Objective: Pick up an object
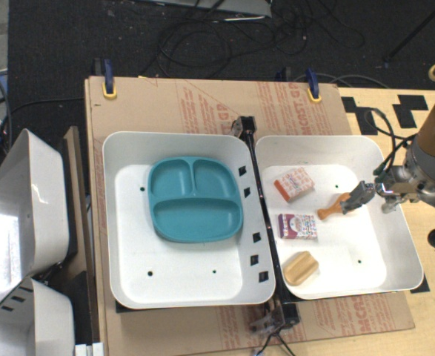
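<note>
Cardboard-topped bench, two white bins | left bin (124, 221) carries a teal plate (195, 199) | right bin (365, 273): gripper (359, 197) low beside an orange-handled brush (334, 208), finger state I cannot tell | nothing lifted yet, grasp and lift remain

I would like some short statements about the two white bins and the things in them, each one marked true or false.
1. The teal divided plate lies in the left white bin. True.
2. The tan rounded block lies in the left bin. False: it lies in the right white bin, near its front edge.
3. The red-edged box and the purple-and-white packet touch each other. False: bare bin floor shows between them.
4. The gripper is over the right bin, beside the orange-handled tool. True.
5. The plate has three compartments. True.
</note>
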### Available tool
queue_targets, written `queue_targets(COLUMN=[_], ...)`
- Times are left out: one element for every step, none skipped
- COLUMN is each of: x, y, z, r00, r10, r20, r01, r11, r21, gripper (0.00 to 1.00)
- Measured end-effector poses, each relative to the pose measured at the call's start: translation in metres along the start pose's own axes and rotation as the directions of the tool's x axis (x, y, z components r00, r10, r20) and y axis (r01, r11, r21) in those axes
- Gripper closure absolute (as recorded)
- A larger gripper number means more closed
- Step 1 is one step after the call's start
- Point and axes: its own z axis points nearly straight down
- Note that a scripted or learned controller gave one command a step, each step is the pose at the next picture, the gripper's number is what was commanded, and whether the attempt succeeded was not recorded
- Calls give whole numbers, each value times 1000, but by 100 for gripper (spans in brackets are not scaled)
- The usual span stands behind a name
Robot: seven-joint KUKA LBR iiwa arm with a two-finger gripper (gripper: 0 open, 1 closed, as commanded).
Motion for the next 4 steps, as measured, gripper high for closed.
queue_targets(x=[2,6,5,-5], y=[1,-2,-1,0], z=[64,107,96,46], r00=[1000,1000,1000,1000], r10=[-1,-1,0,0], r20=[-1,0,1,3], r01=[1,1,0,0], r11=[1000,1000,1000,1000], r21=[0,-3,-6,-10], gripper=[0,0,100,100])
